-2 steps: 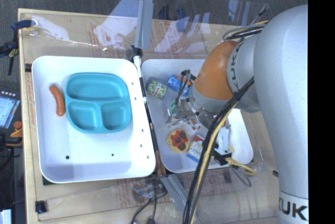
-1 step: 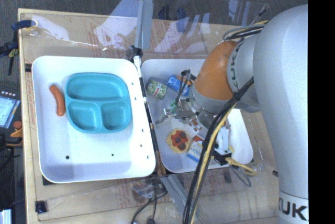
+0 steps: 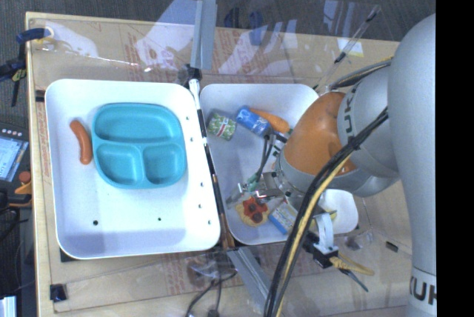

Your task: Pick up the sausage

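While the arm [image 3: 348, 138] hangs low over the right bin [image 3: 222, 182], the sausage [image 3: 81, 141] lies in the left bin [image 3: 111, 234], well apart from it.

Camera view, left side: sausage is orange-brown, lying lengthwise near the bin's left wall, just beside the left edge of a teal tray [image 3: 139, 144]. It looks to rest on the bin floor, not on the tray; whether it touches the tray's rim I cannot tell. Nothing grips it or sits over it. Tray has three compartments.

Camera view, right side: arm enters from the right, orange band above the wrist, cables trailing down toward the desk [image 3: 104, 49] front. Tool [image 3: 261, 188] sits down in the right bin's lower half, amid clutter. Tool state: cannot tell, since the wrist and cables hide that end. Just below it lies a small item with red spots [image 3: 252, 211]. Toward the bin's back lie a green can [image 3: 221, 126], a blue bottle [image 3: 252, 121] and an orange piece [image 3: 277, 121], close together.

Progress, as a judgement: the pick is not done. Sausage is untouched on the bin floor and the tool is in the wrong bin. Left to do: lift clear of the right bin, cross the divider to the far left, align along the sausage, descend, close, lift. The tray's nearness leaves little room on that side.
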Robot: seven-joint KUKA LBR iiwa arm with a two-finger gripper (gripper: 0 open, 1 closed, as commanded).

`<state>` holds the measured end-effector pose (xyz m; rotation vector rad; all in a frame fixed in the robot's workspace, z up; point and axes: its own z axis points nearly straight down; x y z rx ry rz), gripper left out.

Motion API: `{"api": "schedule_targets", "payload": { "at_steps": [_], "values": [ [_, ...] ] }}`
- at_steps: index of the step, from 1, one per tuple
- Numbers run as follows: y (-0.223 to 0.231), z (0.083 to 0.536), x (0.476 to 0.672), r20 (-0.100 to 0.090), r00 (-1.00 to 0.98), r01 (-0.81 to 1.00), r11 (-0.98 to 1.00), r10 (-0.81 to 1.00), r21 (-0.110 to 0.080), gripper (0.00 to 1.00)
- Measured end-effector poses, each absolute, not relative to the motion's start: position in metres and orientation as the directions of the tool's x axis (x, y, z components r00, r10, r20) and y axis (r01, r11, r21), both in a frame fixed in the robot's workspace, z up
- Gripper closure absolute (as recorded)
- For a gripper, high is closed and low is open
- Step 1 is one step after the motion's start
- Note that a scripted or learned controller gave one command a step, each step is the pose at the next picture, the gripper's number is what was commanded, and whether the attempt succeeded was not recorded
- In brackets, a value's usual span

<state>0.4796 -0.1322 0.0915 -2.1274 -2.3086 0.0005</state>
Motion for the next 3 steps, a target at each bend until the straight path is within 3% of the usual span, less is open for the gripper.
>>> {"api": "schedule_targets", "payload": {
  "at_steps": [1,2,3],
  "values": [
    [-0.132,0.101,0.480,0.001,-0.087,0.996,0.087,0.996,-0.003,1.00],
    [-0.132,0.101,0.480,0.001,-0.087,0.996,0.087,0.996,-0.003,0.00],
    [-0.115,0.094,0.477,-0.009,-0.092,0.996,0.092,0.996,0.004,0.00]
  ]
}}
